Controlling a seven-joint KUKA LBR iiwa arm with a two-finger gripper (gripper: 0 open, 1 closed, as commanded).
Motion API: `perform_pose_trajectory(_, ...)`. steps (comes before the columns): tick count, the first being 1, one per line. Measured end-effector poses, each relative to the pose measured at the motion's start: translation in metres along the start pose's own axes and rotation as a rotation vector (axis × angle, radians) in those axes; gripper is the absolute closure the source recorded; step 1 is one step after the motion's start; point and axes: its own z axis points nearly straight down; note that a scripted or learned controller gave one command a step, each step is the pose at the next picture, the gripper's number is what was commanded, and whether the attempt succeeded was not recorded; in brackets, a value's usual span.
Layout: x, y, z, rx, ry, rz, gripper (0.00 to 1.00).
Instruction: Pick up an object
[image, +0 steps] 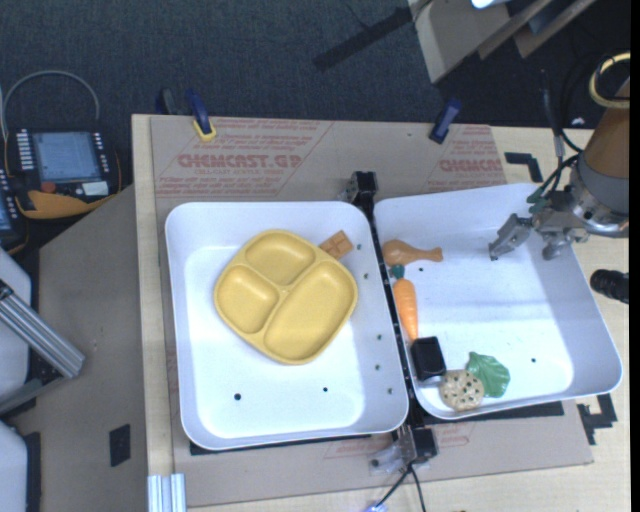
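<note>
A brown board bench (300, 150) printed with red lettering carries two shallow white bins, set on dark carpet, with a handheld control pendant (62, 165) lying off to the far left.

The left bin (200, 400) holds a yellow divided plate (286, 295) in its upper middle, leaving a broad bare strip along the near and left walls. A small brown block (337, 243) sits just beside the plate's upper right edge, near the wall shared with the other bin.

In the right bin (560, 340), everything crowds the left wall: a toy chicken drumstick (410, 253) at the top, an orange carrot (405, 307) just below it, then a black block (428, 357). At the near edge a round cookie (461, 390) touches a green leafy piece (490, 372). The middle and right of this bin are bare floor.

The gripper (528, 240) hangs over the right bin's upper right part, well apart from the objects, fingers spread with nothing between them.
</note>
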Motion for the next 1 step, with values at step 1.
perform_pose_trajectory(1, 0.0008, 0.0032, -0.0094, -0.015, -0.003, -0.004, 0.00)
